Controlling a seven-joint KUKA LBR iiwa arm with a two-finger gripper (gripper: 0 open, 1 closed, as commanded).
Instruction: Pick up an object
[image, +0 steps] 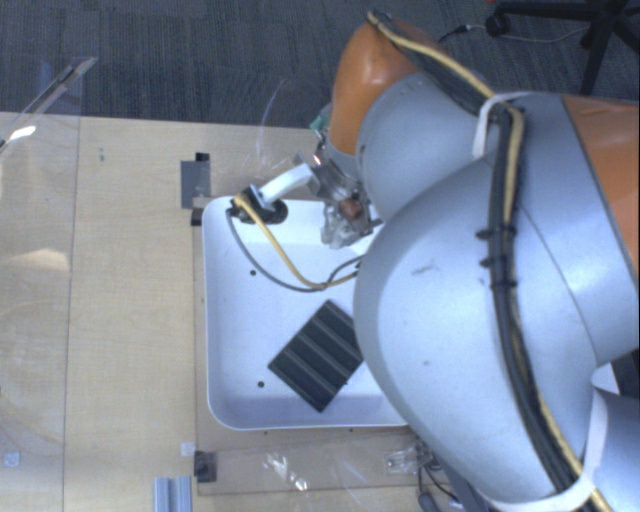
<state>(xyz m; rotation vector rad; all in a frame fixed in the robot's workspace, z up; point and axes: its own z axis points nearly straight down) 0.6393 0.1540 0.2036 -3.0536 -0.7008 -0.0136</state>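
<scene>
Claw (341, 222) state cannot be told from here; you should carry it from the white bin's (228, 300) far end squarely over the black ribbed pad (318, 355) before descending.

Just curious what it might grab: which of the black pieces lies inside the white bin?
The ribbed black slab; both small black clips sit outside the bin, on the bench.

No readable text, label or number anywhere.
</scene>
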